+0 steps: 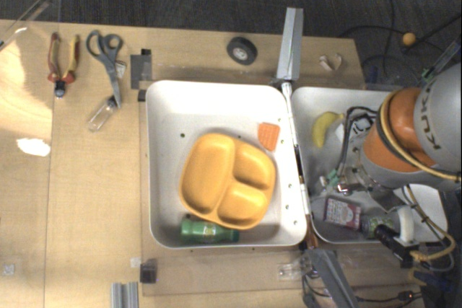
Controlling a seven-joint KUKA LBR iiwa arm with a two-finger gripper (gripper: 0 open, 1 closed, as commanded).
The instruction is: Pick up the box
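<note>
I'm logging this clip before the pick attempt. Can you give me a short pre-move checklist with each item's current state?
1. Box located: ok. A small dark box lies in the right bin.
2. Box free of neighbours: cannot tell; the arm covers the bin beside it.
3. Gripper above the box: cannot tell; the arm's body hides it.
4. Box in hand: not ok; it lies on the bin floor.
5. Other items apart from the box: ok. The banana lies further back; the yellow tray, orange block and green bottle sit in the left bin.

The wooden bench carries two white bins, scissors, pliers, perhaps tape.
</note>
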